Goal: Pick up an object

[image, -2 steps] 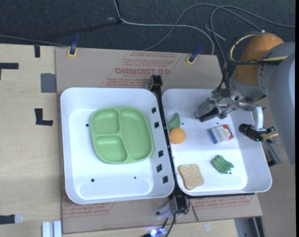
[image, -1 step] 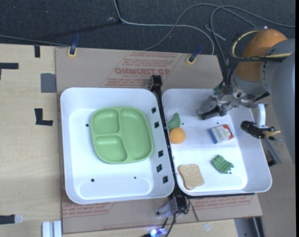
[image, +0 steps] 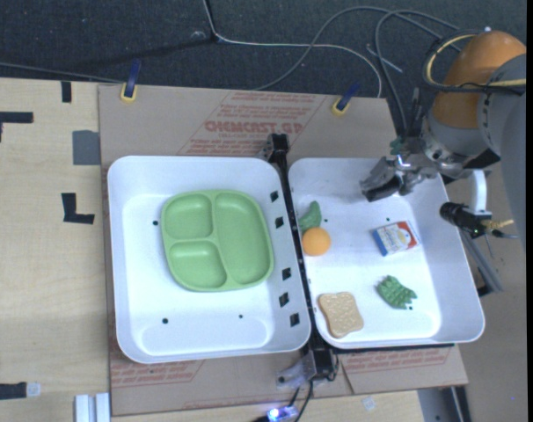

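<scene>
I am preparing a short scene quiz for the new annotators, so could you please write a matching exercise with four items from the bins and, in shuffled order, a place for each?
Things:
1. green divided plate
2. orange ball
3. slice of toast
4. small carton

Places:
A. near front edge of the right bin, left part
B. middle of the left bin
C. right part of the right bin, below the gripper
D. right bin, close to the divider between the bins

Pairs: 1-B, 2-D, 3-A, 4-C
</scene>
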You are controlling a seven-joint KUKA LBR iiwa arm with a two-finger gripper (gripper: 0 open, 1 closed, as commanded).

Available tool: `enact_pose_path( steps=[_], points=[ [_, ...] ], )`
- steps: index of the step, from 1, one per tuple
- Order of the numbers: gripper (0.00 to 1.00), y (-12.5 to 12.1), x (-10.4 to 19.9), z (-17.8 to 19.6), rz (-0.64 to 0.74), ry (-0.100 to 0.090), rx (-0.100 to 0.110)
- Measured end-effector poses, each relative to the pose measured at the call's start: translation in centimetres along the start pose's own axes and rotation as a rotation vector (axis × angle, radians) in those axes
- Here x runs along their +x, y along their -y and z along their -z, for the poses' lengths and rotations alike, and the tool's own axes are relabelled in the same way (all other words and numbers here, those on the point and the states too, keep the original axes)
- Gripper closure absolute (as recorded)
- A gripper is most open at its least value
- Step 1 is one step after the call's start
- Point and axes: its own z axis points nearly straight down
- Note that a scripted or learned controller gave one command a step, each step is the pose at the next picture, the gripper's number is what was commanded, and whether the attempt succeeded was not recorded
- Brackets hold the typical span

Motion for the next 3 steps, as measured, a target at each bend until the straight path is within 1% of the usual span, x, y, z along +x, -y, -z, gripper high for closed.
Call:
enact_pose_path(
  steps=[1,2,3],
  points=[
    [1.0,0.3,-0.2,4.4,-0.001,0.0,0.0],
    [1.0,-0.7,-0.1,9.3,0.0,0.001,-0.002],
    [1.0,-0.8,5.5,8.2,0.003,-0.001,0.004]
  ],
)
